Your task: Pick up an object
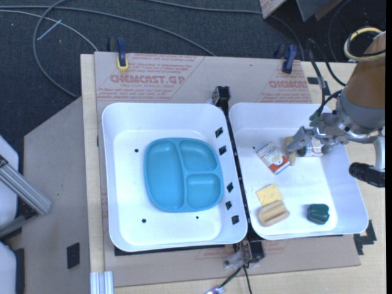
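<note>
My gripper (298,146) reaches in from the right over the right bin (343,182), its fingers pointing left. Just left of and below it lies a small white carton with red and blue print (272,157), close to the fingertips but apart from them. Nearer the front of the same bin lie a yellow block (268,195), a tan bread-like piece (273,213) touching it, and a dark green pepper-like object (318,213). Nothing shows between the fingers.
The left bin (122,164) holds a blue divided plate (184,174). A black divider with clips (228,158) runs between the bins. Blue clamps (122,54) sit on the cardboard at the back. The arm's orange band (367,84) stands at the right.
</note>
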Robot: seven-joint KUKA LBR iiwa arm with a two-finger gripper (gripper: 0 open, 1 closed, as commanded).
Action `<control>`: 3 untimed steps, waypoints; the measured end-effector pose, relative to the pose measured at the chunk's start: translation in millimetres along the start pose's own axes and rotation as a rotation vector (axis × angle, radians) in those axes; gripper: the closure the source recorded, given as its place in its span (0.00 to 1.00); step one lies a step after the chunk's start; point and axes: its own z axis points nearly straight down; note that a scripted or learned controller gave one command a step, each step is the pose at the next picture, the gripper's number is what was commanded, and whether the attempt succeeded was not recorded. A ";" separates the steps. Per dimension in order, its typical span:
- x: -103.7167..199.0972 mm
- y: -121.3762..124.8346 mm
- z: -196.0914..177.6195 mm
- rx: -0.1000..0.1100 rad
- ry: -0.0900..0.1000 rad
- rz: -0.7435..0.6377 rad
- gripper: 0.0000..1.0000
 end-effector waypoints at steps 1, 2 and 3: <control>9.2 4.3 49.2 -0.001 0.000 -0.001 0.00; 9.8 6.2 97.9 -0.006 0.001 0.001 0.00; 8.9 9.6 81.2 -0.018 -0.002 0.000 1.00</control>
